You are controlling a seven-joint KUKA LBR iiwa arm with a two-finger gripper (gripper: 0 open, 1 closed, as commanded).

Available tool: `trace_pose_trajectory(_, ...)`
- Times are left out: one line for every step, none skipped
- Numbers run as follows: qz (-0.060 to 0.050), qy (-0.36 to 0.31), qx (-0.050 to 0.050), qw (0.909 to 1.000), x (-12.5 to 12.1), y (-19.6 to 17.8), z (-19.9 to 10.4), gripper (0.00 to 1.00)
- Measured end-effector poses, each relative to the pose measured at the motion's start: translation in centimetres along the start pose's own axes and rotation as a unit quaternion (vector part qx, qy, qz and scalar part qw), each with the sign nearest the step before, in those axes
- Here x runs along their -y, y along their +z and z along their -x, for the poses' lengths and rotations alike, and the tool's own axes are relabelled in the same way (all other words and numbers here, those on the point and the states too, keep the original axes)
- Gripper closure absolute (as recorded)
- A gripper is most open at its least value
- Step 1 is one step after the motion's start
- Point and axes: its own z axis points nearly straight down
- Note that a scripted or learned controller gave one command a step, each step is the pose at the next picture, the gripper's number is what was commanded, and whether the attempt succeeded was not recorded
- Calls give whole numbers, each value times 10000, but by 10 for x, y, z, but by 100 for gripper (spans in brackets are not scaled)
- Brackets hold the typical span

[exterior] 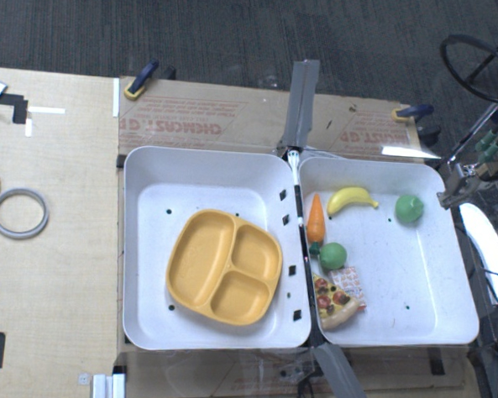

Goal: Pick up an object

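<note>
Pizza slice (337, 302): nearest item in the right bin (443, 332), lying flat against the divider wall. Looks like thin toy plastic, light and stiff; hard to get under, so a poor first choice.
Small green ball (333, 255): just beyond the pizza slice, touching or nearly touching it. Round, probably smooth and light; likely to roll unless pinched across its middle.
Carrot (316, 219): next back, lying along the divider. Slim and rigid by the look of it; best squeezed across its narrow width, though the wall crowds one side.
Banana (351, 198): farther back, with open floor around it. Curved, light, stiff; take it across the middle of the curve.
Green apple (409, 209): right of the banana, well apart from the rest. The easiest approach, but a rounded, possibly slippery surface.
Yellow divided plate (224, 268): left bin (138, 229); wide and shallow, rim grip only.
Gripper: state cannot be told.
</note>
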Motion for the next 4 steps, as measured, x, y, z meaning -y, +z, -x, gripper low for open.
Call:
trace_pose_trajectory(3, -1544, 0, 9880, -25, 0, 18, 100)
trace_pose_trajectory(12, -2707, 4, 9627, -98, 0, 48, 100)
trace_pose_trajectory(18, -4227, 9, 9063, -112, 0, 105, 100)
trace_pose_trajectory(22, -5073, 14, 8618, -104, 0, 162, 100)
